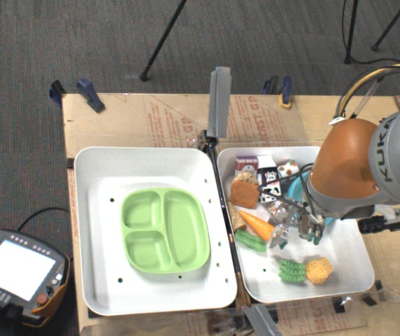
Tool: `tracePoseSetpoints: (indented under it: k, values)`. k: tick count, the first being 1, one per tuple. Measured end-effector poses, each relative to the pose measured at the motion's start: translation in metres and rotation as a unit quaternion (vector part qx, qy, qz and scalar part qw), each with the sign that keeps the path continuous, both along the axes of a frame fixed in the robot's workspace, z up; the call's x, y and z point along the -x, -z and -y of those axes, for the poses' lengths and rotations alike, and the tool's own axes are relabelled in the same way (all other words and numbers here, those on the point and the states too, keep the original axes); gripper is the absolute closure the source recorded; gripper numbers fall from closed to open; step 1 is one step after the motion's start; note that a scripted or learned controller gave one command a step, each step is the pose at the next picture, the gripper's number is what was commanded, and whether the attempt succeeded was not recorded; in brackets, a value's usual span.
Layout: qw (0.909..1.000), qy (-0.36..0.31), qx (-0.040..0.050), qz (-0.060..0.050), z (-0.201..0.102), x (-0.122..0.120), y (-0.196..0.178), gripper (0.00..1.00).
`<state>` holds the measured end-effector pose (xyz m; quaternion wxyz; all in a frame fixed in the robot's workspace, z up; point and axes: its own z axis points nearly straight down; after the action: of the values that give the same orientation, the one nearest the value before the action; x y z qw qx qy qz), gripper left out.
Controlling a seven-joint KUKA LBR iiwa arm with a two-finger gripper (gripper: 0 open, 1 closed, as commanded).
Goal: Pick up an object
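Note:
My gripper (pixel 296 231) hangs low over the middle of the right bin (pixel 347 257), under the orange wrist band. Its fingers (pixel 279 235) look spread, so it is open, with bare bin floor between them. An orange carrot (pixel 256 224) lies just to its left, with a green pod (pixel 250 241) below the carrot. In front of the gripper rest a yellow corn piece (pixel 319 269) and a knobbly green vegetable (pixel 291 271). A brown bread-like piece (pixel 244 193), a purple-and-white box (pixel 246 164) and black-and-white dice (pixel 270 181) sit at the bin's far left. The arm partly hides a teal item (pixel 298 187).
The left bin (pixel 95 187) holds a light green divided plate (pixel 165 229). A metal divider post (pixel 219 107) stands between the bins at the back. A teach pendant (pixel 18 275) lies on the floor at lower left.

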<state>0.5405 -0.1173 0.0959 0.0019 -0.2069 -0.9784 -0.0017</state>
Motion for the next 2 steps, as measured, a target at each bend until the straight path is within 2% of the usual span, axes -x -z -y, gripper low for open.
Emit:
tracePoseSetpoints:
  k: [1, 2]
  values:
    - [1.0000, 0.000, -0.0006, -0.001, -0.0006, 0.0003, 0.0005, 0.00]
    - [1.0000, -0.002, -0.0009, -0.001, -0.0008, -0.0001, -0.0090, 1.00]
